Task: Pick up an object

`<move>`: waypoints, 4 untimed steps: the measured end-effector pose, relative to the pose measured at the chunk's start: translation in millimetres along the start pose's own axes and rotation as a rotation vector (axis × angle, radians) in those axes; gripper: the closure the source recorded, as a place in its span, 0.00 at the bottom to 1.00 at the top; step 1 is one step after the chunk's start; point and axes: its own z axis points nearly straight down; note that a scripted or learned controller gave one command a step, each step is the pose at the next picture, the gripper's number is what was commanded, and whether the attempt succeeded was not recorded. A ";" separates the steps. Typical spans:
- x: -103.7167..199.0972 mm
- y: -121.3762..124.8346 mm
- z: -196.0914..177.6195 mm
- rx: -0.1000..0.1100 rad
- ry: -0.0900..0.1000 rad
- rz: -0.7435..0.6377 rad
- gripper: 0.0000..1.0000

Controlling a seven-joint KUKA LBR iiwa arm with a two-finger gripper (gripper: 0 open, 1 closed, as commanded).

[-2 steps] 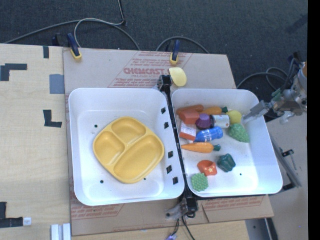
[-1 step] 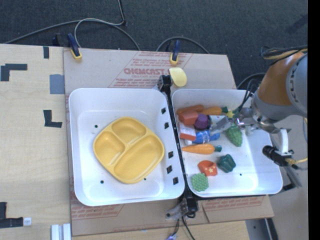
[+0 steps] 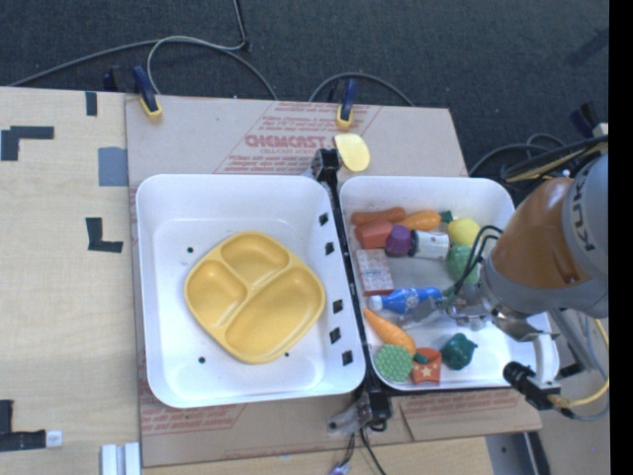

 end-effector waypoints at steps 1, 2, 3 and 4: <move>-10.0 57.1 0.6 0.002 0.001 -0.003 0.00; 29.5 138.6 1.8 0.005 0.003 -0.004 0.00; 54.5 178.4 4.3 0.027 0.001 0.003 0.00; 53.9 177.3 -5.9 0.036 -0.001 0.001 1.00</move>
